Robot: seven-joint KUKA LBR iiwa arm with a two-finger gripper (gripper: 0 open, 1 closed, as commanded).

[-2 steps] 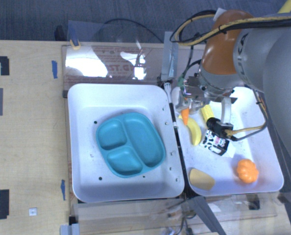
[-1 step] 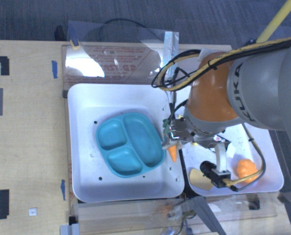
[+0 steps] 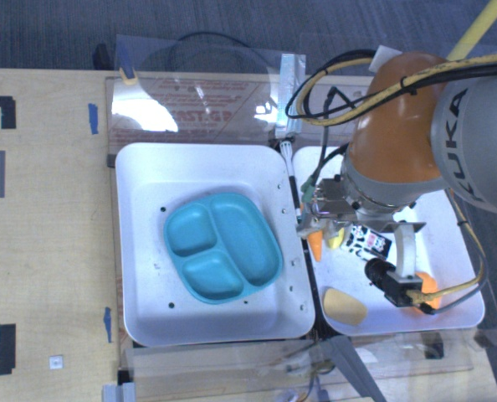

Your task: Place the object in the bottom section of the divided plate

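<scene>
Hovering at the left edge of the shallow white right-hand bin point(image 3: 451, 312), my claw point(image 3: 318, 223) hangs just above a small orange carrot-shaped piece point(image 3: 315, 247). I cannot tell whether it grips. I would confirm hold, lift clear, then carry left to the near section of the turquoise divided plastic plate point(image 3: 232, 243).

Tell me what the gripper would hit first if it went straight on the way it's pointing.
Probably the small orange object lying at the right bin's left edge, seemingly just under the gripper. Depth is hard to judge, so it could land beside it.
</scene>
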